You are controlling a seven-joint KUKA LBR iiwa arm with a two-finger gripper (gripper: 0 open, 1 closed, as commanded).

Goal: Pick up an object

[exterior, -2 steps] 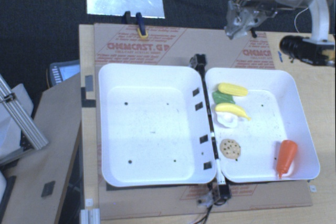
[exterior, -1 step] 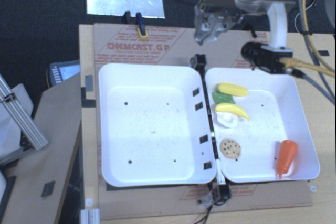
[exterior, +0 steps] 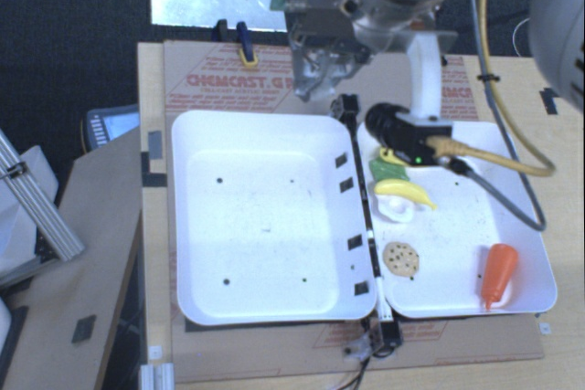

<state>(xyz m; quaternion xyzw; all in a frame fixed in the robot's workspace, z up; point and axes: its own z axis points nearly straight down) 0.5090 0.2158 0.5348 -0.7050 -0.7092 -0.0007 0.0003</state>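
Two white bins sat on a cardboard-covered bench [exterior: 228,78]. The right bin [exterior: 530,288] held a banana [exterior: 405,192], cookie [exterior: 400,259] and carrot [exterior: 498,272]. The gripper [exterior: 315,78] hung above the bins' far edge, holding nothing visible; its opening could not be determined.

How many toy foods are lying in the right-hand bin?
4: a carrot near the right edge, a cookie by the divider, a banana above it over a white piece, and a green item beyond. The arm may hide more.
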